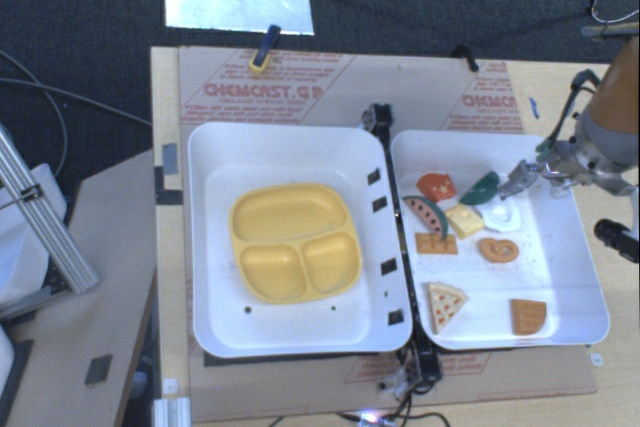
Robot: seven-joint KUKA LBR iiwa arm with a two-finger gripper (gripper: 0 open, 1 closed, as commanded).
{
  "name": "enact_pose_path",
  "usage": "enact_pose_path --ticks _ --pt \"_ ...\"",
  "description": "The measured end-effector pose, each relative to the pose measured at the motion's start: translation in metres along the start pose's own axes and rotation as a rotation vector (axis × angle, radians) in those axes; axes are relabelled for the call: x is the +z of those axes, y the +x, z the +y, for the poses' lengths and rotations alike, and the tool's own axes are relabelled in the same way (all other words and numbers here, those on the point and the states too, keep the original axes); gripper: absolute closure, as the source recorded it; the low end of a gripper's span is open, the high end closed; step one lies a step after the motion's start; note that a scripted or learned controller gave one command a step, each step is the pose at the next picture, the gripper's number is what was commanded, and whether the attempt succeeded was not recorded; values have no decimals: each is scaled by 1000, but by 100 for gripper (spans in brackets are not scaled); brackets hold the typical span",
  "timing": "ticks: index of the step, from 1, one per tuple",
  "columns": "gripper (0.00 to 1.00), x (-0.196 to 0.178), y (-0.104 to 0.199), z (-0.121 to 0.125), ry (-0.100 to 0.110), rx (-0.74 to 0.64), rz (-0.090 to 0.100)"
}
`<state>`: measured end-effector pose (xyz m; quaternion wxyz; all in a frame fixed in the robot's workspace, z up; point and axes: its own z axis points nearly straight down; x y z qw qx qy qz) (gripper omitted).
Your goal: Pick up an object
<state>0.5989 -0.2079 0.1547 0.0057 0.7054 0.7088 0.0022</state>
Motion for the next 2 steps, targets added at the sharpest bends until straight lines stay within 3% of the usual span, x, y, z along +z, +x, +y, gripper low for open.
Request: enact_pose_path --ticks 1,2 --pt "0 74 3 36 8 -2 4" --pt "0 38 2 72 3 -2 3"
